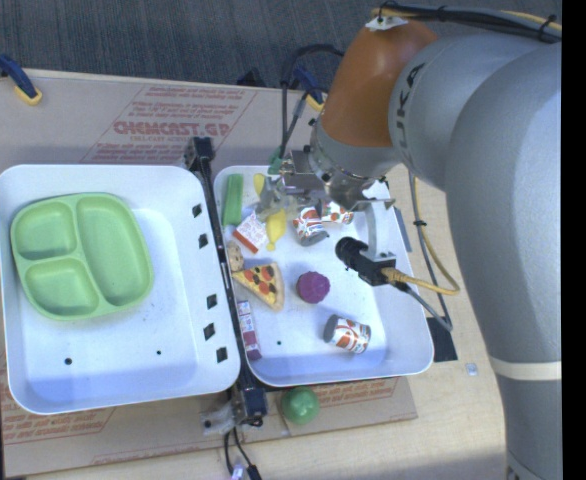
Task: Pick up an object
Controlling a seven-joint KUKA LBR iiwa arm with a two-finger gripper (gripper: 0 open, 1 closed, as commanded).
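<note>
A: Nearest cam: green ball, sitting on the bench just outside the right bin's front rim. Not in play.

B: Where's the gripper?

A: Over the bin's far end, arm reaching in from the right, orange band above the wrist, tool pointed down at the clutter there. Can't tell what the hand is doing, wrist hardware hides the tips. Nothing visibly between them.

B: Candidate objs?

A: Relative to the purple ball mid-bin: pizza slice just beside it toward the divider, can near it toward the front rim, second can toward the far end, green stick and yellow bits beyond that, under the tool.

B: Advice?

A: My guess: far-end stuff is packed tight, so center on one item, come straight down, confirm the catch before lifting. Green tray in the left bin is well apart, ignore it.
</note>
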